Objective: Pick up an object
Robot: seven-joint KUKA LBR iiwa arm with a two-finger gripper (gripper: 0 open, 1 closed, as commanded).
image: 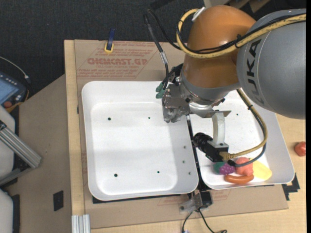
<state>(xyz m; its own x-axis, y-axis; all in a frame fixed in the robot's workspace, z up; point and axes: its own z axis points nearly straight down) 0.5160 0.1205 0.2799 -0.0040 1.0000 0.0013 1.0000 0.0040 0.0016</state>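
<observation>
My gripper (171, 111) hangs low over the right side of the left white bin (104, 181), close to the divide between the two bins. Nothing shows under or beside it on the bin floor. A small cluster of toys lies in the near corner of the right bin (272, 130): a purple bunch (225, 169), a pink-orange piece (244, 167), a long orange-red piece (238, 178) and a flat yellow piece (263, 171). The gripper is well to the upper left of them. The arm's orange band and grey wrist hide the far part of the right bin.
Both bins rest on a cardboard sheet (121, 57) with red lettering. An orange object (301, 148) lies on the wooden bench right of the right bin. A blue and yellow clip (110, 41) sits at the cardboard's far edge.
</observation>
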